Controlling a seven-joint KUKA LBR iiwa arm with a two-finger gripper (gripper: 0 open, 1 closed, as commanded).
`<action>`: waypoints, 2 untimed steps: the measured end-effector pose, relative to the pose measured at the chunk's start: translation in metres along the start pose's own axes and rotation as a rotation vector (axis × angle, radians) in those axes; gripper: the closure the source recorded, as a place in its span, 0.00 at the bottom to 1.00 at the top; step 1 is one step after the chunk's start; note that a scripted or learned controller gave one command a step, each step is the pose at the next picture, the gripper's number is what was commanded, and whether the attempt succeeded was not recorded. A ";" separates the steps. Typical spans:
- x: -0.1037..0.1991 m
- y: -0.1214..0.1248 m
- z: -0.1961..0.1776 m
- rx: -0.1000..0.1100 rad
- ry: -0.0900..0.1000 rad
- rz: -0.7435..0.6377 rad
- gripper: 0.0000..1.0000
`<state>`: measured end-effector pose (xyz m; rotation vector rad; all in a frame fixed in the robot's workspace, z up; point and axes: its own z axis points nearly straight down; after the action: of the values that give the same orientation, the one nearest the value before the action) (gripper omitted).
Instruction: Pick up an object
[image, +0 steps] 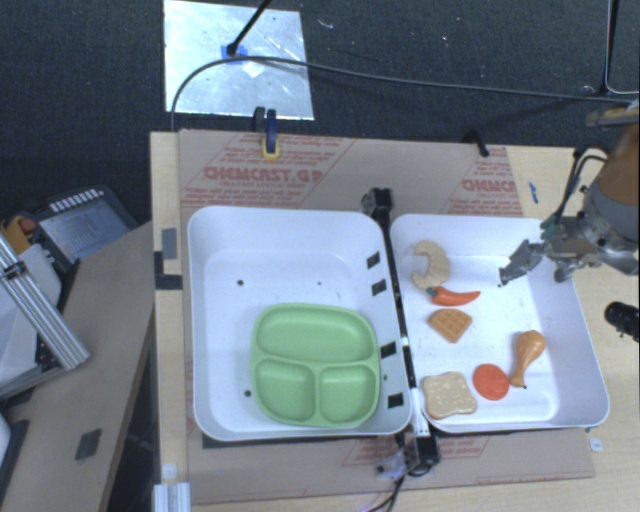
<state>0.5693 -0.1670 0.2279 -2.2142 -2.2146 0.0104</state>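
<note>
Over the right white bin (575, 345), upper right of the frame, I see my gripper (520, 265) hanging with nothing between its parted fingers, near the red chili pepper (455, 296) and beige croissant (433, 262) toward centre.

Grey arm (610, 215) enters from right, pincer (520, 265) lowered.

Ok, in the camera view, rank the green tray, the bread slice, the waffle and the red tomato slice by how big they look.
Largest to smallest:
1. Green tray, by far the biggest.
2. Bread slice.
3. Waffle and tomato slice: too alike to rank; the waffle looks perhaps slightly larger.
</note>
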 end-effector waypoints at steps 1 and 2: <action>0.000 0.003 -0.007 -0.013 -0.003 -0.003 0.00; -0.007 0.002 0.037 -0.009 -0.002 -0.001 0.00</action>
<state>0.5709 -0.1736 0.1910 -2.2187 -2.2212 0.0022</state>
